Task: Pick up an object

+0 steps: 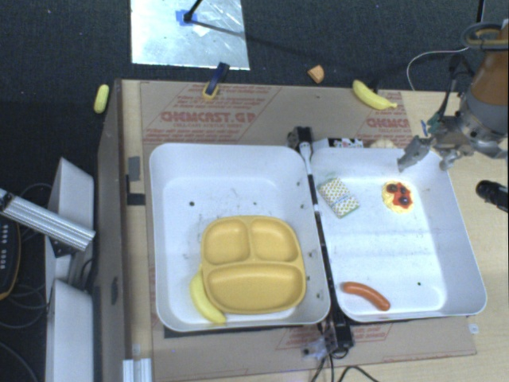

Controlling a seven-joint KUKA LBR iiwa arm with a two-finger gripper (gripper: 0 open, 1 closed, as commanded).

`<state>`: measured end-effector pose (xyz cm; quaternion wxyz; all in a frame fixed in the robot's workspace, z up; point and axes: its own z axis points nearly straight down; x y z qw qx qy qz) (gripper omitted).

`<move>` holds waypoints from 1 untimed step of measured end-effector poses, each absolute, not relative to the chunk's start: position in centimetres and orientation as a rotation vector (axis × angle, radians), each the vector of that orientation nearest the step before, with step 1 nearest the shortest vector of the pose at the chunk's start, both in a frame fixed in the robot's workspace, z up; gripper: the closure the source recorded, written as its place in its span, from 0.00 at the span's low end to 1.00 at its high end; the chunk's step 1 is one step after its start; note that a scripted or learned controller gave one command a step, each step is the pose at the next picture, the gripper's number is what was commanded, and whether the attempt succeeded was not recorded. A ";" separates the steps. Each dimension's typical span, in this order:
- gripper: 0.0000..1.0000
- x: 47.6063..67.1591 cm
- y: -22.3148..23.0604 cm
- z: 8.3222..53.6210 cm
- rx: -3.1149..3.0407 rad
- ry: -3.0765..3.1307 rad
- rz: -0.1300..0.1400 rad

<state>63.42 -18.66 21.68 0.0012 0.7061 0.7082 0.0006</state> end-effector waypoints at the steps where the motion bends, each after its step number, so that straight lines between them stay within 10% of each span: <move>1: 0.00 63.5 -20.7 8.4 2.218 2.221 0.001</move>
